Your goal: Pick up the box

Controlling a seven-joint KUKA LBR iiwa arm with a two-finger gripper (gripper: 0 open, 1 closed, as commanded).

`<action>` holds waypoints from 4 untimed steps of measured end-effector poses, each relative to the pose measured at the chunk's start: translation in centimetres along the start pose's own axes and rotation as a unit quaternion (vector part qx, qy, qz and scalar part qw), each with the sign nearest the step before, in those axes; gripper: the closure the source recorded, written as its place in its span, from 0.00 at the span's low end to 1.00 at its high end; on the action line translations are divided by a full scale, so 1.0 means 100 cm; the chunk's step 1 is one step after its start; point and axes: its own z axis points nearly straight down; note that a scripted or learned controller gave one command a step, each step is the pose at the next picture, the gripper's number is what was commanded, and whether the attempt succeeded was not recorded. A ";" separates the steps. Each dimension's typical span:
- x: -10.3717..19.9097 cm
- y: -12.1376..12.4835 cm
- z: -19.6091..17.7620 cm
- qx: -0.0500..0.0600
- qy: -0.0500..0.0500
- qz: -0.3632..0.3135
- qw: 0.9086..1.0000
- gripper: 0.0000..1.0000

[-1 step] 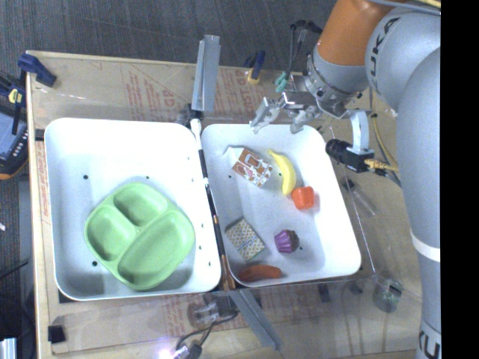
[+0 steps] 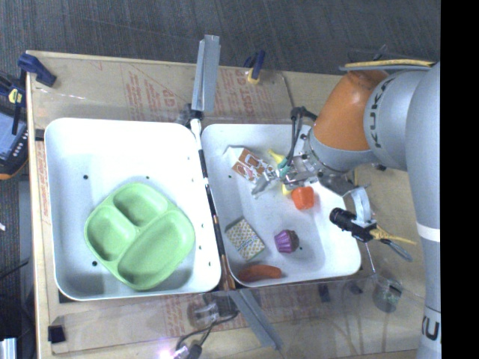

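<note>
A small brown and white box (image 2: 245, 162) lies tilted in the upper left part of the right bin (image 2: 337, 256). My gripper (image 2: 268, 180) hangs just to the right of and below this box, close to its lower right corner; the view shows nothing held in it. A second flat box with a speckled pattern (image 2: 245, 238) rests lower in the same bin, well below the gripper. The grey arm with its orange band (image 2: 344, 122) reaches in from the right.
Near the gripper sit an orange cup-like piece (image 2: 302, 197) and a yellow item (image 2: 277, 157). A purple cupcake toy (image 2: 286, 240) and a red sausage (image 2: 259, 272) lie toward the bin's front. A green divided plate (image 2: 140, 234) rests in the left bin (image 2: 67, 148).
</note>
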 end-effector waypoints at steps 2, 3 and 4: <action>-0.012 -0.096 0.056 -0.001 0.000 -0.085 0.996 0.00; -0.013 -0.096 0.046 -0.001 0.000 -0.088 0.996 1.00; 0.058 -0.081 -0.075 -0.003 -0.003 -0.316 0.949 1.00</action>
